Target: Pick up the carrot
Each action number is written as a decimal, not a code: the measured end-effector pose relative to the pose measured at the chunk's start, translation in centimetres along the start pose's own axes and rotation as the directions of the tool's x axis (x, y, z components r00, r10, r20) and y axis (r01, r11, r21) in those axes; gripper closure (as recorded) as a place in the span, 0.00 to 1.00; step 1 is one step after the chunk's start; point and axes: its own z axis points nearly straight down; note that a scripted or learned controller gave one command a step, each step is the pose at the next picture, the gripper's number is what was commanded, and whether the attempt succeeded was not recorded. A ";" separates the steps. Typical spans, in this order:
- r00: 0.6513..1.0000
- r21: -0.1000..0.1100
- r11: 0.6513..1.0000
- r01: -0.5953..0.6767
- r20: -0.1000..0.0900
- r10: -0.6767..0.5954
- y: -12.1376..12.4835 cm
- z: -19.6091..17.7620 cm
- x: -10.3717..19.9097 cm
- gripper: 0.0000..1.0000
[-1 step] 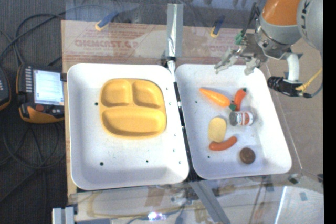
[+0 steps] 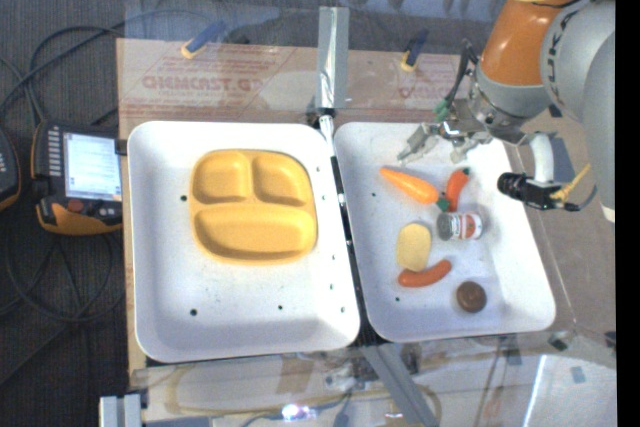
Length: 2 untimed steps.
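Your gripper [image 2: 437, 139] hangs fingers apart, holding nothing, over the right bin [image 2: 520, 300], just above the carrot [image 2: 409, 185] lying there. The board [image 2: 200, 85] behind reads "CHEMCAST", faintly.

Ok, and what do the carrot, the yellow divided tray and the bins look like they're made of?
Carrot: likely moulded plastic toy food, going by its smooth, uniform orange skin with a faint sheen. Yellow divided tray: probably plastic, matte to satin, with rounded moulded compartments. Bins: seemingly thin formed white plastic, with soft rolled rims and small dark holes; the exact material cannot be told.
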 end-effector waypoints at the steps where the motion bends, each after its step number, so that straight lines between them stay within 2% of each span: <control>1: 0.972 -0.003 0.972 0.234 0.000 -0.234 1.7 8.0 -1.2 0.00; 2: 0.972 -0.003 0.972 0.234 -0.005 -0.234 1.7 7.3 -1.1 1.00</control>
